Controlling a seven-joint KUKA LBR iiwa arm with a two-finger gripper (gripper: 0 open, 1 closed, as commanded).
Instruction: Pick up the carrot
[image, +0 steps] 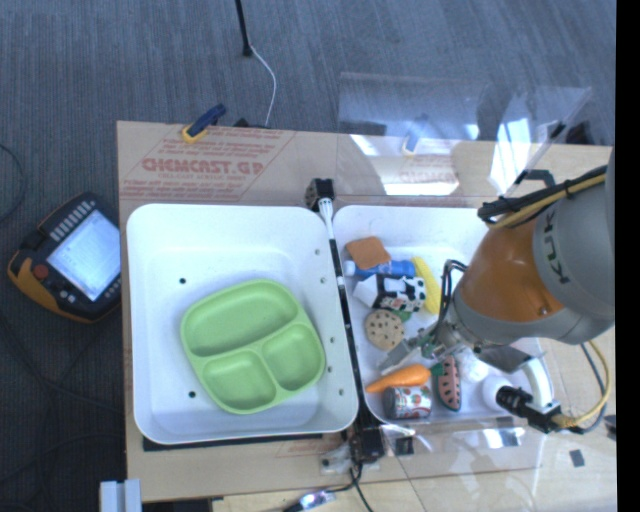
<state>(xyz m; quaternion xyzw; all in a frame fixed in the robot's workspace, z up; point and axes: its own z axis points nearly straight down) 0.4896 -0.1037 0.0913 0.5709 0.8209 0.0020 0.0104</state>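
The carrot lies in the right bin, lower centre of the frame, between a round cookie above and a can below. The gripper hovers just above the carrot's right end; whether it is clenched cannot be told. A green divided plate sits in the left bin.

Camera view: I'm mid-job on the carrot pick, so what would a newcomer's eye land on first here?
First, the green divided plate, alone in the left bin. Next, the grey arm with its orange band, reaching over the right bin, its gripper low among crowded toys. The carrot lies just below it, beside a small can and a watermelon slice.
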